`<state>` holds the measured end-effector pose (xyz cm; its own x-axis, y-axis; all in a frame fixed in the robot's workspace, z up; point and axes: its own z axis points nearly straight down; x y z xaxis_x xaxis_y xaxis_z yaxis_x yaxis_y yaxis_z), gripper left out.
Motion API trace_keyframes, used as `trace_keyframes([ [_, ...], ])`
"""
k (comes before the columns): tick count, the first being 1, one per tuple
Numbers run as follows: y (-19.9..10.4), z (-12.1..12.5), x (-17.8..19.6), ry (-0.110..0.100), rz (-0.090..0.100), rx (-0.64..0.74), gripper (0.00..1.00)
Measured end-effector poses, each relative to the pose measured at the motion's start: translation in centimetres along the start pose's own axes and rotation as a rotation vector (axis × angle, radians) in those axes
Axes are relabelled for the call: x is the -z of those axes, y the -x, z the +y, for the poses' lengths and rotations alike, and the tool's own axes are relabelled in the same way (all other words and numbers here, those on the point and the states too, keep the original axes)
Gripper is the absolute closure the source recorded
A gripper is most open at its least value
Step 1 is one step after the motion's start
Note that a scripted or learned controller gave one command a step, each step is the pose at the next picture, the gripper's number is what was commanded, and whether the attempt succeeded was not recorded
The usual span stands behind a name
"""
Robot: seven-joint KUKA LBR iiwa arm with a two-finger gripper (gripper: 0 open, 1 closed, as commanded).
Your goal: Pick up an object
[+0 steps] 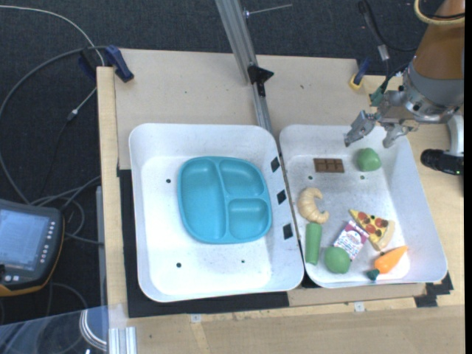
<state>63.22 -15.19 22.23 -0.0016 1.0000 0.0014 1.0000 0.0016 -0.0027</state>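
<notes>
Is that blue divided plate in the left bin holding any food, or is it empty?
Empty. The blue plate lies flat in the left bin, and all three compartments show bare blue. The toy food sits in the right bin.

1. White bins: two, left bin and right bin.
2. Blue divided tray: one.
3. Green balls: two.
4. Chocolate bar, croissant, cucumber, pizza slice, carrot, juice carton: one each.

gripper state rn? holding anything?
Two-finger gripper: open, holding nothing, fingers spread above the far end of the right white bin, near the round green ball-shaped item.
</notes>
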Motion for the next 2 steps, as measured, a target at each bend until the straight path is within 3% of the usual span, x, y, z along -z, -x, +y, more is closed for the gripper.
trace_keyframes([
  [1, 0.0, 0.0, 0.0, 0.0, 0.0, 0.0, 0.0],
  [2, -0.1, -0.2, -6.4, -0.006, 0.001, -0.001, 0.0],
])
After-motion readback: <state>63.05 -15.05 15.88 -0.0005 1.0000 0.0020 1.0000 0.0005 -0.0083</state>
